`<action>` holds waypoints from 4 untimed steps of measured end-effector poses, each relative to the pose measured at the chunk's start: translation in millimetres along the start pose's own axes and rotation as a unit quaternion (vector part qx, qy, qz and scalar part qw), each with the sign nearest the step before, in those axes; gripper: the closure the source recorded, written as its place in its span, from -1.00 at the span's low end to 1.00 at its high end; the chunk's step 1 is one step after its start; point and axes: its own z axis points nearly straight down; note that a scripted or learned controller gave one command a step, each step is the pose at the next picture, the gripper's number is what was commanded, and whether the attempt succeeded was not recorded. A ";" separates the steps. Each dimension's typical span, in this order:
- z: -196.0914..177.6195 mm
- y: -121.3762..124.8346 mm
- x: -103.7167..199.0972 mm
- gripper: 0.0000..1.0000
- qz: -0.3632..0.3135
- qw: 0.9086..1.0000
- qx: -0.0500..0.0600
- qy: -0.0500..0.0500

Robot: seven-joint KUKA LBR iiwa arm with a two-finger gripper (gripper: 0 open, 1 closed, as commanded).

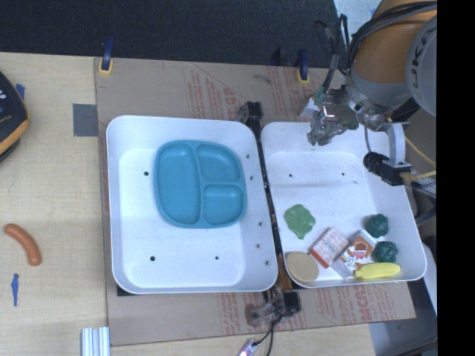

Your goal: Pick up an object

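Observation:
My gripper [324, 133] hangs over the back edge of the right bin [334, 176], well behind the objects and apart from them. The objects lie at that bin's front: a green leafy piece [299, 219], a tan round disc [301, 267], a red and white packet [329, 247], a second small red and white box [357, 251], a yellow banana-like piece [378, 271] and two dark green lumps [377, 225] [385, 251]. Nothing shows between the gripper's tips.
The left bin [126, 221] holds a blue divided plate [200, 183]. A toy sausage [24, 243] lies on the bench at the left. A black and yellow device [10, 117] sits at the far left edge. Clamps and cables crowd the bins' shared edge.

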 end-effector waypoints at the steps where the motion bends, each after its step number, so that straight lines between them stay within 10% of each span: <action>1: 4.5 6.1 -57.5 1.00 0.002 1.000 -0.001 0.000; 3: -16.6 6.3 -59.0 1.00 0.000 1.000 0.000 -0.001; 4: 2.6 -24.6 -12.9 1.00 0.000 1.000 0.000 0.000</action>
